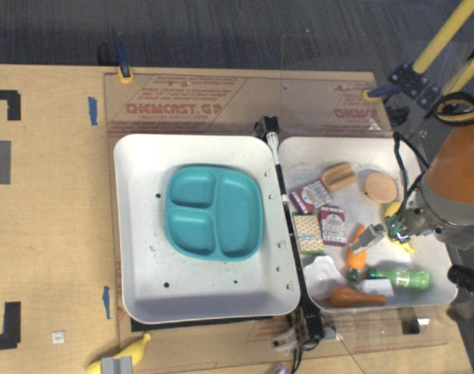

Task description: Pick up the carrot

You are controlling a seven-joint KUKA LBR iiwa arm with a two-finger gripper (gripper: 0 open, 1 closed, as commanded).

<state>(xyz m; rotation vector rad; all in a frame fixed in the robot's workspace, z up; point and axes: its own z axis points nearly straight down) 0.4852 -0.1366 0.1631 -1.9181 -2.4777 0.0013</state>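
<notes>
Orange carrot (356,296) is seen at the right bin's (433,296) six o'clock; gripper (375,236) is poised above it, finger spread indiscernible.

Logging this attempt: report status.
End effector over right bin, nothing visibly gripped. Carrot lying at bin's near edge. Green bottle crowds it.

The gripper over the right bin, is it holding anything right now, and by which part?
Cannot be told: the gripper hangs over the carrot, but its fingertips are too small and cluttered to show a hold.
</notes>
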